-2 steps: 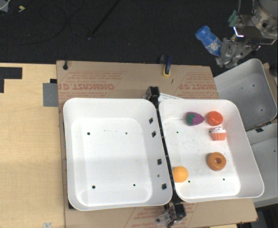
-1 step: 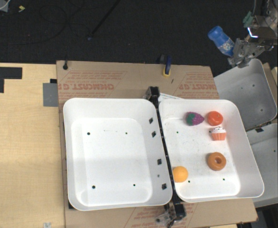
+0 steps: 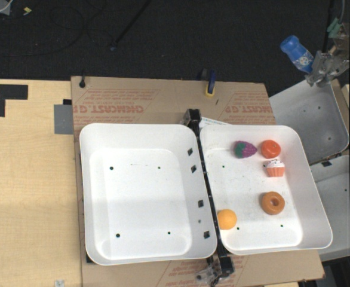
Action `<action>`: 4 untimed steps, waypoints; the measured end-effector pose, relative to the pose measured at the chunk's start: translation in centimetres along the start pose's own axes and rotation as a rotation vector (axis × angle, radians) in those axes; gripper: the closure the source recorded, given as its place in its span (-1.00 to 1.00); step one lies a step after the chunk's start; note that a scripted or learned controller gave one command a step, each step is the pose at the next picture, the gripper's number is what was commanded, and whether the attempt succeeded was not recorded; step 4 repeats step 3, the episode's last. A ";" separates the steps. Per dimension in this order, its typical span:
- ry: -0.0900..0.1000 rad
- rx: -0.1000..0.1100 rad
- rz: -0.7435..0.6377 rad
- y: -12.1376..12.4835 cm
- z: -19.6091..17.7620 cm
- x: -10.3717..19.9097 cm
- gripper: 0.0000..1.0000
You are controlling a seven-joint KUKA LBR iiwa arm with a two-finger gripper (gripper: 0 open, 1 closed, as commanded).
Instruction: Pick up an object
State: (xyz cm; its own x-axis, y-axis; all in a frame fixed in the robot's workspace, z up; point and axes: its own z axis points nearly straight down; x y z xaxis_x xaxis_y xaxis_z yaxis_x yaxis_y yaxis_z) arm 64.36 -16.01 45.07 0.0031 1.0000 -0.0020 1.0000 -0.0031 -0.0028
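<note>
Toys sat together in the right bin [image 3: 306, 187]: a purple-and-green berry [image 3: 244, 149], an orange-red ball [image 3: 270, 148], a small cupcake [image 3: 275, 169] just below it, a brown doughnut [image 3: 273, 203], and an orange ball [image 3: 227, 219] against the divider. Beside it lay the left bin [image 3: 91, 178]. Up at the far right corner hung the gripper [image 3: 325, 70], well apart from everything, with a blue object [image 3: 297, 52] just beside it; whether the jaws were open or closed, I could not tell.

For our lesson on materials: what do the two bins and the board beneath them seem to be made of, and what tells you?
Bins: probably moulded plastic, smooth white, with rounded corners and raised rims.
Board: looks like cardboard, matt brown with red printed lettering across it.
</note>
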 end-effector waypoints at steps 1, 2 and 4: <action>0.000 -0.001 -0.001 0.0 0.1 -3.8 1.00; 0.001 -0.002 -0.003 0.1 -1.7 -5.3 1.00; 0.001 -0.004 -0.008 0.1 -5.2 -5.1 1.00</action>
